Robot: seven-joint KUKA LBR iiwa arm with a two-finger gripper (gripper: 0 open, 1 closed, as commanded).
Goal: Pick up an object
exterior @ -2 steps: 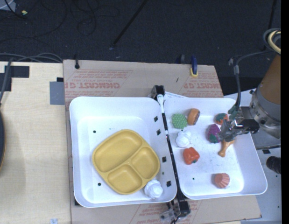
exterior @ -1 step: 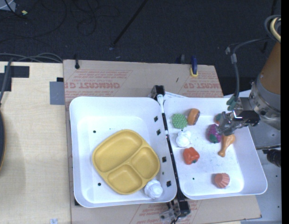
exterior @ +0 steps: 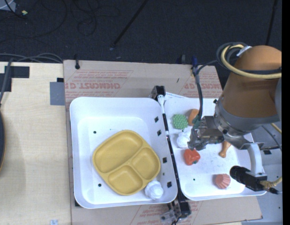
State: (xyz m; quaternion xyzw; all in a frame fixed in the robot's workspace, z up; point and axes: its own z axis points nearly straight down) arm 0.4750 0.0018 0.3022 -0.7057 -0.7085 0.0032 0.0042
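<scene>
Hovering over a glossy red pepper (lumpy), the pincer.

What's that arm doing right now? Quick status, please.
Gripper low in right white bin, over small red toy; no grasp visible. Green bumpy toy and white piece crowd close alongside. Yellow divided plate in left bin.

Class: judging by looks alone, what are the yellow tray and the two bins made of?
Yellow tray: likely moulded plastic, matte, with rounded, smooth dividers and even colour. Left bin and right bin: probably thin glossy plastic, white, with soft rounded rims and a slight sheen. Not certain from looks alone.
</scene>
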